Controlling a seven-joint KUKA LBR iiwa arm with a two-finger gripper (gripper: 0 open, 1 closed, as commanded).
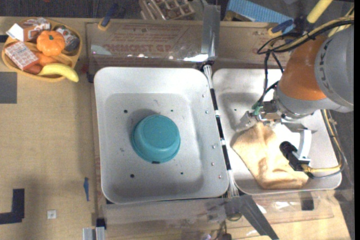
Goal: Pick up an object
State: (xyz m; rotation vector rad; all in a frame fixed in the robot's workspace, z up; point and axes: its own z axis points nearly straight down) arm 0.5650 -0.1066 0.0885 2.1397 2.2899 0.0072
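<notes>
The pincer (263,116) hangs low over the middle of the right-hand shallow white plastic bin (236,84), pointing down into it. From this slanted view I cannot tell how far it is open, nor whether it has hold of anything. Right beneath it lies a soft, crumpled pale-tan cloth (269,164). The cloth's upper corner rises to a peak just at the pincer's tip, and the two look to be touching, though a grip cannot be made out. From there the cloth spreads down toward the bin's near edge, where its thicker folded end rests by the front wall.

Above the pincer, the grey metal arm (337,67) comes in from the right, with its broad orange band (301,80) over the bin's far right part.

The left-hand shallow white plastic bin (107,87) sits just beside the right one, their rims meeting along a narrow seam. In it a round teal plastic bowl (156,137) rests upside down, a little left of the bin's centre, well apart from the cloth.

Both bins stand on a pale wooden worktop (45,143). At its far left corner, well away from the bins, is a shallow yellow dish (12,59) holding toy food: a small orange pumpkin (50,42), a yellow banana (59,71) along its near rim, and some little printed boxes (21,55).
</notes>
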